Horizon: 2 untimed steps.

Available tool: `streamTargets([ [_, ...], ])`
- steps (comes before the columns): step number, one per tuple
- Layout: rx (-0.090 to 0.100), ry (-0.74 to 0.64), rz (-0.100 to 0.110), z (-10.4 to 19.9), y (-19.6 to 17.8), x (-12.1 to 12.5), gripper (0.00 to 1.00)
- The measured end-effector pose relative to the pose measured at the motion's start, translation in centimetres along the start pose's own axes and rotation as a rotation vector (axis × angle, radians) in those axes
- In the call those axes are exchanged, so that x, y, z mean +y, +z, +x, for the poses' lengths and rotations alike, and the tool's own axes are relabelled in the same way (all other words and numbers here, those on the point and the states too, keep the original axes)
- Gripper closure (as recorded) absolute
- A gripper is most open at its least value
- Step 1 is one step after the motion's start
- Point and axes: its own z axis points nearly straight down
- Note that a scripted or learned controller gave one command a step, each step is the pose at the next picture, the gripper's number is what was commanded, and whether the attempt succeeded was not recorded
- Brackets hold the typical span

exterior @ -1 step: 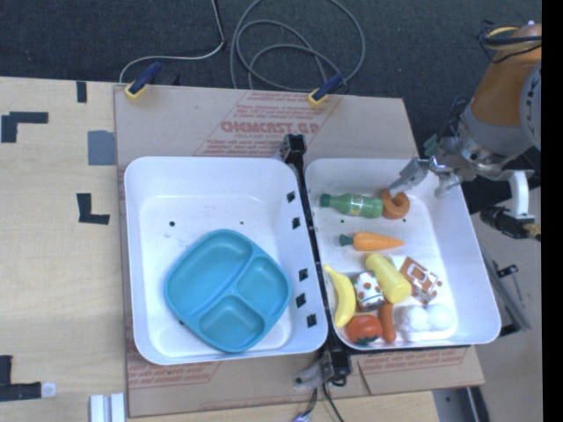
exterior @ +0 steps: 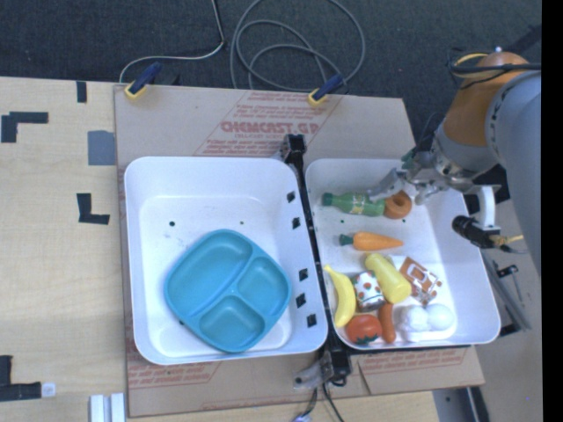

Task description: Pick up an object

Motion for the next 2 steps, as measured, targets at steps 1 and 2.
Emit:
streamTargets([
  [1,0.006,-0.003,0.016,-1.5,2.4,2.4,0.0],
  [2,0.001,0.0,0.017,0.8,2.4,0.2,0.0],
])
